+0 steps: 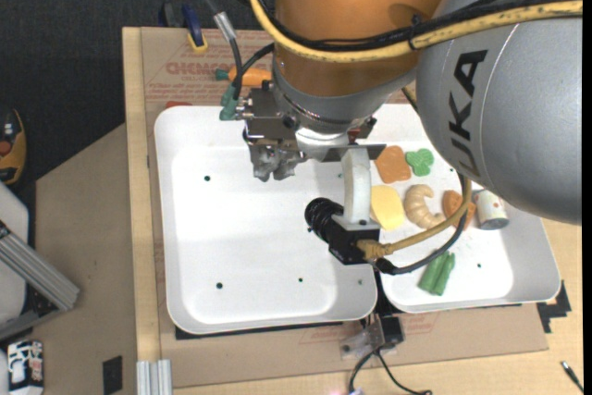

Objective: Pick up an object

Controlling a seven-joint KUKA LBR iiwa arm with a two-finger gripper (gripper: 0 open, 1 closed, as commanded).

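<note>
Poised low over the left bin (pixel 231 236) with the gripper (pixel 274 164); cannot tell whether jaws open or closed. Better to shift right to the yellow piece (pixel 388 206) in the right bin (pixel 499 273), descend straight, then squeeze its sides.

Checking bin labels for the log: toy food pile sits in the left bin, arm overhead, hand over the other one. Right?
Not quite. The camera view shows the toy food pile in the right bin, not the left. The arm is overhead, and the hand hangs over the left bin.
</note>
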